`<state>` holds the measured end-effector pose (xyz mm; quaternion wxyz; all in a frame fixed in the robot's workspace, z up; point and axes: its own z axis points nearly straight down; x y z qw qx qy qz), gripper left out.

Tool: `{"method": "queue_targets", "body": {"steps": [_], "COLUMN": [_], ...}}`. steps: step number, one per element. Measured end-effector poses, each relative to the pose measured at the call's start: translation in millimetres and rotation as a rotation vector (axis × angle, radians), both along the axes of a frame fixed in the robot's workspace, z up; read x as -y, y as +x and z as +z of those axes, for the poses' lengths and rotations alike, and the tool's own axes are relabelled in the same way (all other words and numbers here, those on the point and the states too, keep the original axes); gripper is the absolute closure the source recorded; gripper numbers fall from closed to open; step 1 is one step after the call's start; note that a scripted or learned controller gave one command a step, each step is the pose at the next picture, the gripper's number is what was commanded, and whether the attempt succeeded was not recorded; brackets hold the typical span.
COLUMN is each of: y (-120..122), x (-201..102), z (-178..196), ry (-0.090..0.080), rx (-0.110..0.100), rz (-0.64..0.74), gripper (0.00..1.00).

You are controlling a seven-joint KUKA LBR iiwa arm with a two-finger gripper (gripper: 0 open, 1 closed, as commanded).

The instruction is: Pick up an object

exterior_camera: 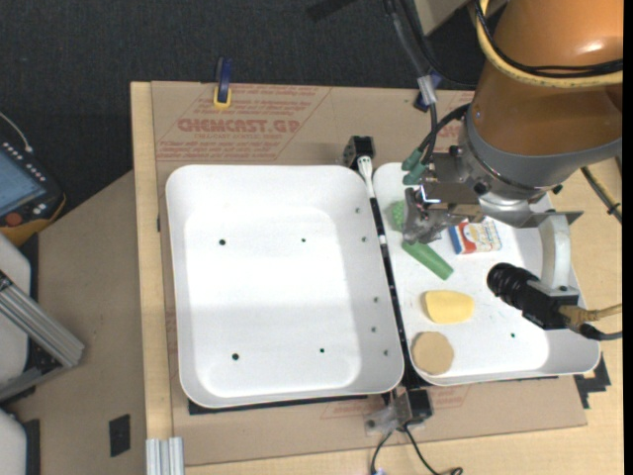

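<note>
My gripper (424, 228) hangs low over the far left part of the right bin (514, 359). Just below it lies a green stick (428, 259), slanted toward the bin's middle. Another green piece (398, 214) peeks out to the gripper's left, against the bin wall. To its right, partly under the wrist, sits a small red, white and blue box (477, 237). Nearer the front lie a yellow lump (448, 307) and a tan round disc (432, 352). The arm's bulk hides the back of the bin.
The left bin (198, 206) stands beside the right one, their rims touching along the middle. Both rest on a brown cardboard sheet (247, 122) with a blue clamp (224, 79) at its far edge.
</note>
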<state>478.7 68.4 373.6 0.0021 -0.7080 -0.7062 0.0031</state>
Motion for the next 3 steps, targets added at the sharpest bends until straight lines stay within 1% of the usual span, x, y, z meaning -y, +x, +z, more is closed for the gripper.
{"method": "queue_targets", "body": {"steps": [1, 2, 3], "y": [0.3, -0.3, 29.7], "x": [-4.6, 39.2, -8.8], "z": [-22.0, -81.8, -50.4], "ry": [0.001, 0.000, 0.003], "rx": [0.003, -0.001, 0.013], "rz": [0.002, -0.004, 0.008], "gripper": [1.00, 1.00, 1.00]}}
